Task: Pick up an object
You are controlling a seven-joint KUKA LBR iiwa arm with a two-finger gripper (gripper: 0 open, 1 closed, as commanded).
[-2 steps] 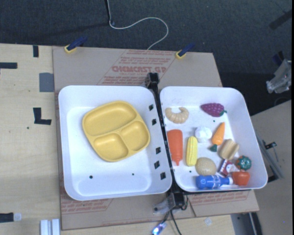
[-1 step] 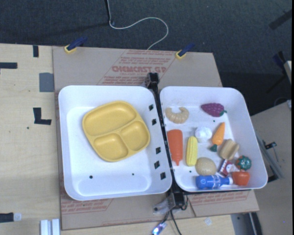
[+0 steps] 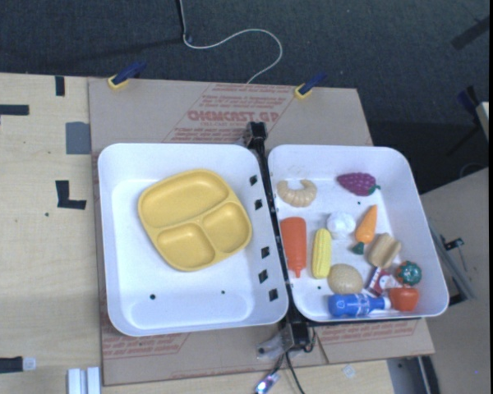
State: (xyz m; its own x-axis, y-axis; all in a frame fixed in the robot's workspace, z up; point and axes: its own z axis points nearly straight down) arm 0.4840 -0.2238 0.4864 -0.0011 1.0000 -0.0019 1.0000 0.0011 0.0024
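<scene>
The right bin (image 3: 394,164) holds several toy foods: a purple grape bunch (image 3: 357,183), a tan croissant (image 3: 297,192), a large orange carrot (image 3: 293,244), a yellow corn cob (image 3: 321,252), a small orange carrot (image 3: 365,225), a white lump (image 3: 340,222), a bread roll (image 3: 382,249), a potato (image 3: 344,279), a blue bottle (image 3: 355,304) and a red tomato (image 3: 404,298). A yellow three-section plate (image 3: 195,218) lies in the left bin (image 3: 119,220).
Both bins rest on a brown cardboard sheet (image 3: 222,109) on the wooden bench. A white cable (image 3: 230,39) loops over the dark floor behind. Black clips (image 3: 265,253) join the bins along their shared wall.
</scene>
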